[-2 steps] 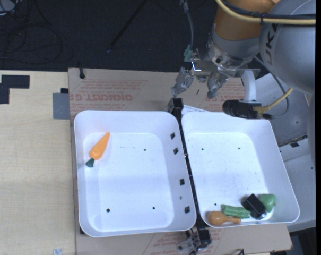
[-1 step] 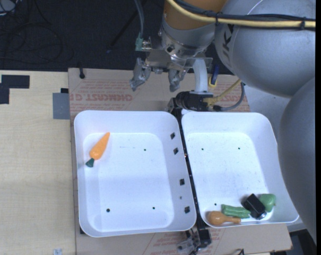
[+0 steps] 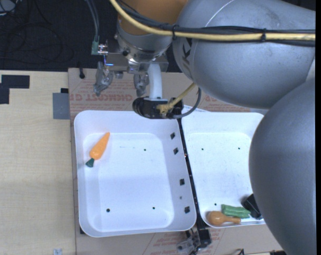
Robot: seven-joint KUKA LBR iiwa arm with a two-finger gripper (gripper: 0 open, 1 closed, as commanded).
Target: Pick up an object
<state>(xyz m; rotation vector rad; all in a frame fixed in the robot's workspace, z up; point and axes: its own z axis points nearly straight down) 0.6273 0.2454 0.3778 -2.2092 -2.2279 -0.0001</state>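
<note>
While jaws (image 3: pixel 120 83) hang open, holding nothing, left bin (image 3: pixel 86 217) holds carrot (image 3: pixel 100 146), right bin (image 3: pixel 224 122) pear (image 3: pixel 219 218), green piece (image 3: pixel 235 211)

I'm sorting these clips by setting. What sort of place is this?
Most likely a robotics lab bench. A big grey robot arm reaches over two shallow white bins, loose cables lie on a dark surface behind, and the bins hold toy food such as a carrot.
</note>
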